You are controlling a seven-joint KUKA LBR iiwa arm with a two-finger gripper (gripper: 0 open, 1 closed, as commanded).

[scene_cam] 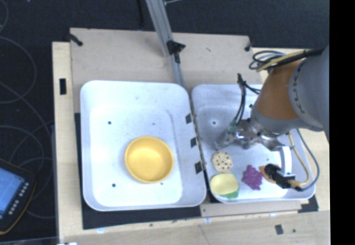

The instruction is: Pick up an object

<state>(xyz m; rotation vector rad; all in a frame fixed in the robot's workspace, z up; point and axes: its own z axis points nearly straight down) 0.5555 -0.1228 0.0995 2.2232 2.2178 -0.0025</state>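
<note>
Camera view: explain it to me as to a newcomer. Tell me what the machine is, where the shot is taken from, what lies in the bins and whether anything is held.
This is one fixed camera above a bench, looking down at a slant. The machine reaching in from the picture's right is a robot arm, grey with an orange band. Its grasping part, the end effector, is low over the middle of the right bin.

Two shallow white bins sit side by side. The left bin holds a yellow bowl. Along the right bin's near edge lie a tan dotted disc, a yellow-green lump and a small purple piece.

The end effector is just above the disc. I cannot tell whether it grips anything, and all three small things look to be lying in the bin.
</note>
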